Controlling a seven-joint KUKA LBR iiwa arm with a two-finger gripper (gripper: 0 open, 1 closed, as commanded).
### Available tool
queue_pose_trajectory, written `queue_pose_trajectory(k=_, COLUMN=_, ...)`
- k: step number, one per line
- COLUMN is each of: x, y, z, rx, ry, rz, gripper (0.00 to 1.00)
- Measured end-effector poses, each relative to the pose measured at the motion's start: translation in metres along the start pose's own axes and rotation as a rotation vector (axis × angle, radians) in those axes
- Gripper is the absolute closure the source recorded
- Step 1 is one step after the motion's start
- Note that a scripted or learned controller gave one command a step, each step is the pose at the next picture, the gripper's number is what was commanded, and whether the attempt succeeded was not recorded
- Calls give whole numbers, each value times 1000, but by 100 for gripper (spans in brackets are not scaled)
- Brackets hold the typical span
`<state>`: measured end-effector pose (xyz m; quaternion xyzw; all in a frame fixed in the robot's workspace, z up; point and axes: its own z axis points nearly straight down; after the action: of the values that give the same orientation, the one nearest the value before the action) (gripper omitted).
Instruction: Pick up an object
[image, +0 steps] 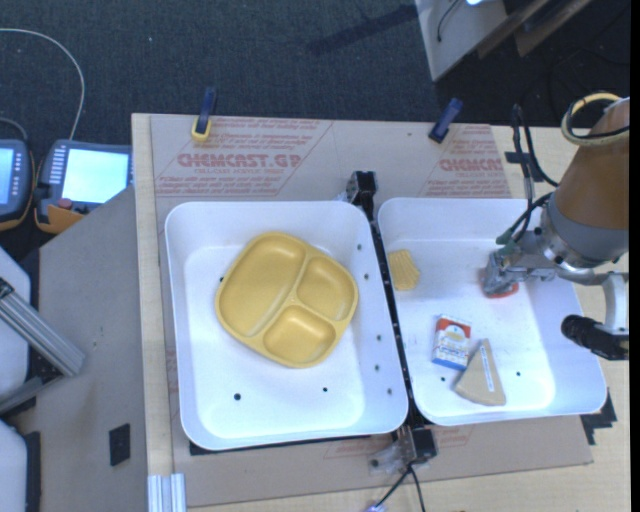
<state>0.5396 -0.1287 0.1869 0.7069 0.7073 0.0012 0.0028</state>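
My gripper (499, 281) reaches down into the right bin (530, 400) from the right, its tip low over a small red object (503, 291) near the bin's floor. The red thing lies partly under the fingertips. A small red, white and blue carton (452, 343) lies in the bin's middle. Just right of it and nearer the front lies a tan wedge (482, 378). A pale yellow ridged piece (403, 269) rests by the bin's left wall.
The left bin (200, 400) holds a yellow divided plate (288, 298). A black divider (385, 300) runs between the bins. Blue clamps (204, 112) (445, 120) grip the far edge of the cardboard base. Screens (90, 175) stand off the bench at the left.
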Motion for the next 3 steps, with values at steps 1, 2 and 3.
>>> queue_pose_trajectory(k=1, x=2, y=-7, z=-58, rx=-2, ry=0, rz=0, gripper=100)
queue_pose_trajectory(k=2, x=1, y=-6, z=-84, rx=0, ry=0, rz=0, gripper=100)
queue_pose_trajectory(k=3, x=50, y=-7, z=-65, rx=9, ry=4, rz=-4, gripper=100)
